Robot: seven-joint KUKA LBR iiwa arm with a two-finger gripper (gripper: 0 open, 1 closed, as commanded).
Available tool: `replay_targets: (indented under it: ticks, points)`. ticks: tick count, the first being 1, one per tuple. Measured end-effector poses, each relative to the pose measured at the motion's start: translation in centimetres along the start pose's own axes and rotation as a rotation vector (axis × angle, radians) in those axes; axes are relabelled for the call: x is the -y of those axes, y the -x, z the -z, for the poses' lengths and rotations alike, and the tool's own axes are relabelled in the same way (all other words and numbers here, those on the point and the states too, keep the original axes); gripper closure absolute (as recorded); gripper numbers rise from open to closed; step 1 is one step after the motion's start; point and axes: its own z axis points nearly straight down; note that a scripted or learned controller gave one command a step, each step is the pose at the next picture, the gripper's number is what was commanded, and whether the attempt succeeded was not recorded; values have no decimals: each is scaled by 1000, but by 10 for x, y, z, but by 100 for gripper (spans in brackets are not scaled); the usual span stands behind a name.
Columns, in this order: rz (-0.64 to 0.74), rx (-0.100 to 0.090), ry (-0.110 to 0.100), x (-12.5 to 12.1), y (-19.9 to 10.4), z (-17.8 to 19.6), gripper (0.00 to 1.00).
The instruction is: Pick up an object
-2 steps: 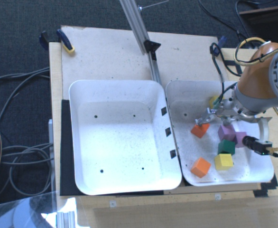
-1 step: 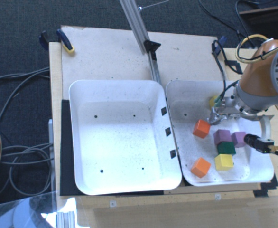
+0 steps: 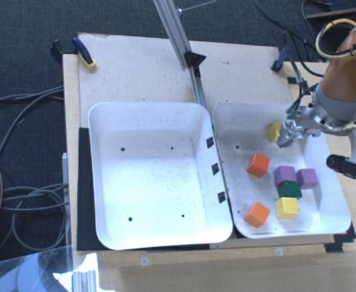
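My gripper partly hides a yellow block in the right bin; I cannot tell the block's orientation, nor how the jaws stand. Also there: two orange blocks, two purple, one green, another yellow.

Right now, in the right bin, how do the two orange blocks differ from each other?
The upper orange block lies nearer the bin's middle, closer to the gripper; the lower orange block sits by the bin's near rim. The upper one stands apart from other blocks, while the lower one has the yellow block a short gap to its right. Both are orange, similar in size, turned at a slant, and lie free in the right bin.
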Motion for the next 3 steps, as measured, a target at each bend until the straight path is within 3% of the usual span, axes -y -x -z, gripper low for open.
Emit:
replay_targets:
  ticks: [1, 3]
  points:
    - [0, -1, -2, -2, 0, 30, 100]
    - [5, -5, -6, 5, -96, 54, 100]
